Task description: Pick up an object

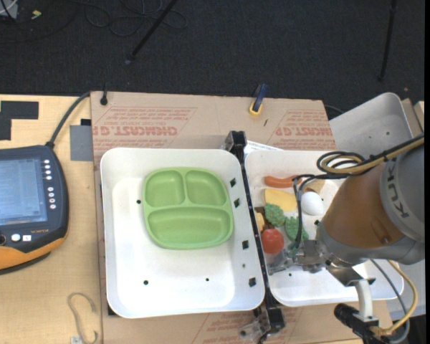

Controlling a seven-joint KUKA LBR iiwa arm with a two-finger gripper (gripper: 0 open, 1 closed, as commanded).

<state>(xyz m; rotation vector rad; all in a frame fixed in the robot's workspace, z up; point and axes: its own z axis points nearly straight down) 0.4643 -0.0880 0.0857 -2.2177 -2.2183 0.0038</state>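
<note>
Clustered in the right bin (301, 296), against its left wall: a red tomato-like toy (272, 240) lowest, a green leafy piece (276, 213) just above it, a yellow slab (281, 199) behind that, an orange-red sausage shape (279, 182) at the far end, and a white egg (312, 203) to the right of the yellow slab. All close together, several touching or overlapping. Reaching down beside this pile, just right of the tomato toy, the hand (295, 258), low in the bin. Impossible to tell from this angle how the hand stands, wide or narrow, or whether anything sits within it; hidden mostly under the wrist. Above the hand, the bulky arm (387, 213), orange band showing, with black cable looped over it (340, 163).

In the left bin (122, 278), a green three-compartment plate (188, 208), lying flat near the middle, well apart from the toy food. Between the two bins, a black divider rail (249, 221).

Under both bins, a sheet of printed cardboard (201, 124) on the counter (29, 292). At the cardboard's far edge, a small blue-and-yellow clamp (258, 100). At far left on the counter, a teach pendant (18, 206) with lit screen, orange underside, cable running toward the cardboard.
</note>
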